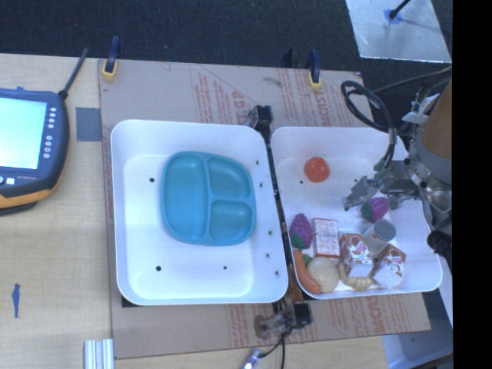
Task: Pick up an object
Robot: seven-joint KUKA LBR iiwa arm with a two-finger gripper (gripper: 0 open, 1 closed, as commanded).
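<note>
My gripper (374, 194) hangs low over the right bin (338, 141), near its right wall, and just beneath my fingertips sits a small magenta toy, likely a bunch of grapes (377, 207); it looks to lie against the fingers rather than plainly between them, so I will not claim a hold; whether the fingers are spread or closed I cannot tell from this slant.

If that magenta piece is my target, I judge the step in hand to be the final descent and close; to do it well I should centre the fingers over its middle, come straight down, and close only once both fingers bracket it; a grey cylinder (380, 231) stands just below my hand, toward the near edge, and two small cartons (356, 254) crowd beyond it, so any sideways drift risks nudging those instead.

Farther off to my hand's left, the red tomato (316, 169) sits alone on open floor and would be the easier pick; a second purple grape bunch (300, 229), a red-and-white packet (326, 237), a carrot (304, 274) and a pale bun (323, 274) cluster toward the divider; the left bin (134, 206) holds only a blue divided plate (208, 198), well away from me; lift slowly, and check the piece rises with the fingers.
</note>
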